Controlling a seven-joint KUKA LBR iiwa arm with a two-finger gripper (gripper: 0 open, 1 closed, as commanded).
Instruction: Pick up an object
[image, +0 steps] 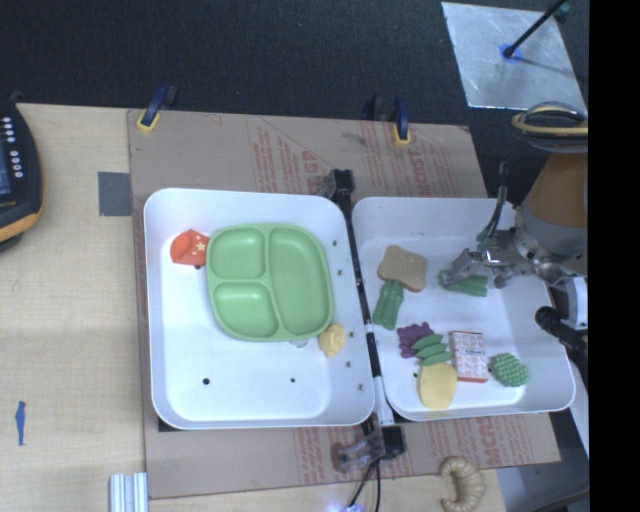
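Note:
My gripper (462, 270) hangs low over the upper right part of the right bin (545, 400), with the grey wrist and orange band behind it at the view's right edge. A small green object (468, 287) lies right at its tip, touching or just below it; I cannot see it held. Also in this bin are a toast slice (402, 267), a green pickle (388, 303), purple grapes (410, 335), a green pod (432, 350), a yellow fruit (437, 385), a red and white box (468, 357) and a green knobbly piece (510, 370).
The left bin (170, 390) holds a green divided plate (270, 280), a red piece (188, 247) at its upper left and a small yellow piece (331, 340) by the plate's lower right. A tan curled object (462, 482) lies on the bench below the bins.

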